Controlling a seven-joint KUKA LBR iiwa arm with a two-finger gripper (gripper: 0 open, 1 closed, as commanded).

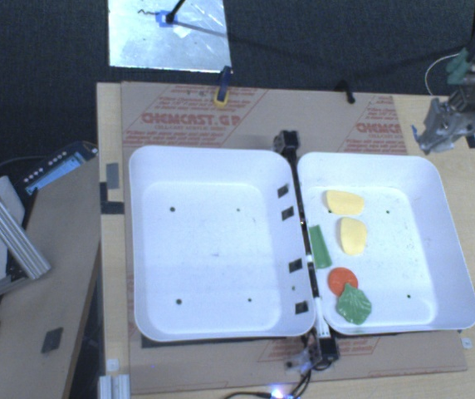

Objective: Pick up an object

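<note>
Two shallow white bins sit side by side on a brown cardboard sheet (246, 110) that covers the tabletop (71, 248). The left bin (150, 181) shows a bare white floor marked by a few small dark dots. A row of black clips (291, 214) runs along the seam where the two bins meet. The right bin (437, 223) carries five small things, all gathered in its left half. Closest to the seam is a green strip (319, 247), lying lengthwise beside the dividing edge. Just right of it, toward the far end of the bin, lies a yellow piece (343, 201), and a second yellow piece (353, 236) lies just nearer the camera, close to the first but apart from it. Below these, an orange-red round piece (341, 279) rests near the lower end of the green strip, and a green leaf-shaped piece (355, 305) touches its near edge, seeming to overlap it slightly. The right half of this bin's floor is plain white. At the far right, above and beyond the bin's upper right corner, the claw (438, 135) hangs over the cardboard, well apart from every piece in the bin and with nothing seen between its fingers; whether they are spread or closed cannot be told from this angle.
</note>
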